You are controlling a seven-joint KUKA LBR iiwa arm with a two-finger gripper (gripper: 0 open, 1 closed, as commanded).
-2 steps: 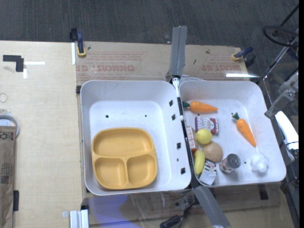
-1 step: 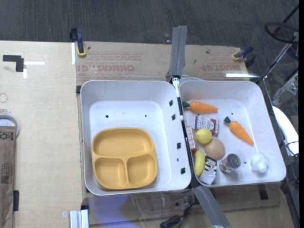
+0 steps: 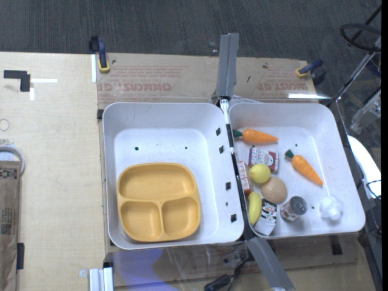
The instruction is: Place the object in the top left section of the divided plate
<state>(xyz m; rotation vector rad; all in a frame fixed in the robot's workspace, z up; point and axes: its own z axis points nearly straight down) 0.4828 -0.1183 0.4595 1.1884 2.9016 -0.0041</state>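
Two orange plastic carrots [image 3: 259, 136] and other toy foods crowd the right white bin [image 3: 339, 139], beside the yellow divided plate [image 3: 159, 200]; claw state untellable; crowding probably risks mis-grasps.

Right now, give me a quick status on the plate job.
Divided plate sits in left bin, sections bare. Carrots, lemon, other items wait in right bin. Nothing placed yet.
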